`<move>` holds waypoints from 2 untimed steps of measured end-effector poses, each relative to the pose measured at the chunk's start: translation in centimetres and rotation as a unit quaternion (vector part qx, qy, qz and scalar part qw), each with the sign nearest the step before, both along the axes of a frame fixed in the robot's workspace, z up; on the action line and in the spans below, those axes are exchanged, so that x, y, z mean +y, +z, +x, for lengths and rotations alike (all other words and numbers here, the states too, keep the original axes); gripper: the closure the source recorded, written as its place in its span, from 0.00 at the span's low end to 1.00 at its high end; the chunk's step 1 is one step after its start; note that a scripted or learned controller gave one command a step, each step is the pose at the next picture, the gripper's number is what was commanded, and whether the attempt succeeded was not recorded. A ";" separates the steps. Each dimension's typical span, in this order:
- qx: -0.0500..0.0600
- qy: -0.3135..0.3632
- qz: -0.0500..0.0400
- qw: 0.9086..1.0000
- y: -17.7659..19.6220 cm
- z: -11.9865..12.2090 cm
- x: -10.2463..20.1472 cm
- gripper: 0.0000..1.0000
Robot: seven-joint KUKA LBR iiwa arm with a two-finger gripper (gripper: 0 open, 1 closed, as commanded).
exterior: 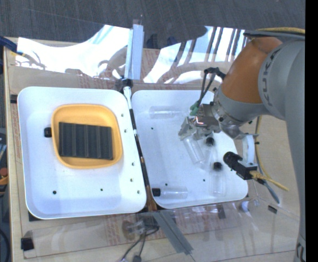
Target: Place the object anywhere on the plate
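The left bin (33, 146) holds a yellow plate (85, 116) with a dark ribbed rectangular object (87, 141) lying flat on its middle, and a small black piece (48, 132) sits just beside the plate's left rim. The right bin (164, 141) has the grey-and-orange arm (262, 81) reaching over it, its gripper (194, 130) low above the bin floor among clear plastic bits, a clear tube (172, 191) lying near the bin's front edge. Both bins rest on a pale wooden bench (93, 239) backed by a glossy sheet, dark carpet beyond; whether the gripper is clenched or released, I cannot tell.
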State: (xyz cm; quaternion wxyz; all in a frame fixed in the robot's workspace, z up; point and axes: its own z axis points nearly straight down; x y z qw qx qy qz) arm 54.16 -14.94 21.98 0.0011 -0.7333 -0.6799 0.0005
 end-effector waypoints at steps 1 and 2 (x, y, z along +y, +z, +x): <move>0.000 0.000 0.000 1.000 0.0 0.0 0.0 0.00; 0.002 0.099 0.001 0.995 -3.5 -0.6 3.8 0.00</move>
